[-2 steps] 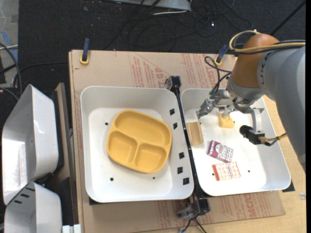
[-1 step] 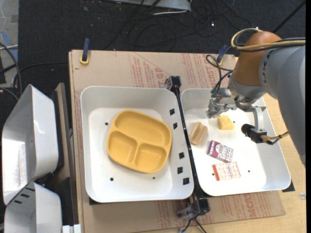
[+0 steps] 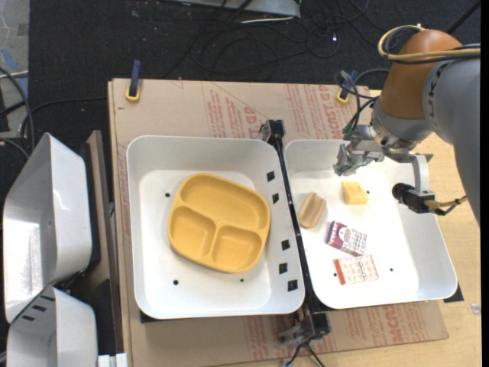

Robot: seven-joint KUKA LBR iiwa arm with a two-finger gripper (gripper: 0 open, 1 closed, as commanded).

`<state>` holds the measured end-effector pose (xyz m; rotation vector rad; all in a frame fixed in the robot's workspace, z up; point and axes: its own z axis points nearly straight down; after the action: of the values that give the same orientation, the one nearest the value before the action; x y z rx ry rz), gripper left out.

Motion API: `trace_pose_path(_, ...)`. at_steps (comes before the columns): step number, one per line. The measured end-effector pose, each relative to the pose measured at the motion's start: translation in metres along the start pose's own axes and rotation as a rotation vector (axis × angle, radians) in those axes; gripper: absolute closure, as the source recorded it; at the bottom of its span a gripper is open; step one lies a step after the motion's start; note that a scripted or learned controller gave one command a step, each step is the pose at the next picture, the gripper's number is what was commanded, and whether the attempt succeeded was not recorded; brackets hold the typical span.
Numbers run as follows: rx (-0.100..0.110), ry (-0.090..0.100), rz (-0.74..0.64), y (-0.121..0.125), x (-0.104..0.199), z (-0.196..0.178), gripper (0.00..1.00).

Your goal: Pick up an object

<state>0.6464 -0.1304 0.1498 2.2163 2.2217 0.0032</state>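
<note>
Overhead view of the table with two white bins side by side. The right bin (image 3: 428, 277) holds four candidate objects: a yellow cheese block (image 3: 354, 193), a tan bread piece (image 3: 312, 209), a purple carton (image 3: 346, 238) and a red-and-white packet (image 3: 356, 268). The left bin (image 3: 145, 228) holds a yellow divided tray (image 3: 218, 222). The tool (image 3: 353, 159) hangs over the far part of the right bin, just beyond the cheese block, which lies toward the near edge from it and is the closest object. The block is roughly square, so no long axis governs the approach. Whether the tool is apart or together cannot be told; nothing is visibly held in it.
</note>
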Motion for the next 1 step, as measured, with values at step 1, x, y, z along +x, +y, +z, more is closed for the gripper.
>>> trace_pose_path(1,-0.003,-0.001,-0.002,0.0058,-0.0025,-0.0635,1.0)
